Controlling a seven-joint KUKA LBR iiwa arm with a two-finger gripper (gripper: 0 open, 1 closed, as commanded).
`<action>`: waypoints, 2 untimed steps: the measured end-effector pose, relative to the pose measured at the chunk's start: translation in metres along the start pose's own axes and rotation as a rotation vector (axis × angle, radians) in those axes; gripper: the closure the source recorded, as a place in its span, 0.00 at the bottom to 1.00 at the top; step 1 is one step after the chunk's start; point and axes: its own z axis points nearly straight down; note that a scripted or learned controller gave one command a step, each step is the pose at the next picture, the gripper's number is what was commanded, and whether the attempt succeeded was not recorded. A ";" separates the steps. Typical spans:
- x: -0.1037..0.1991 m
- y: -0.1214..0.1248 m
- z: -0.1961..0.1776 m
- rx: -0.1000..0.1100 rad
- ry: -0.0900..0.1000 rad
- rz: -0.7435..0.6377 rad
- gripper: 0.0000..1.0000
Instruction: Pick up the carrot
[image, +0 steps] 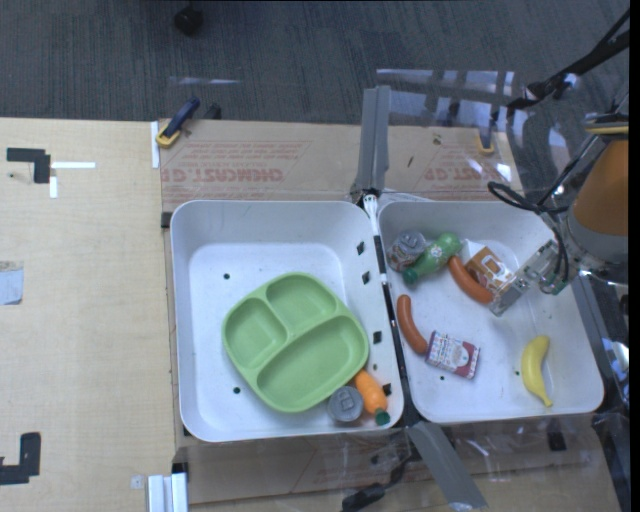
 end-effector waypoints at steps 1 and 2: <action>0.006 0.083 0.008 -0.003 -0.004 -0.398 0.00; 0.044 0.114 -0.063 -0.003 -0.004 -0.702 0.00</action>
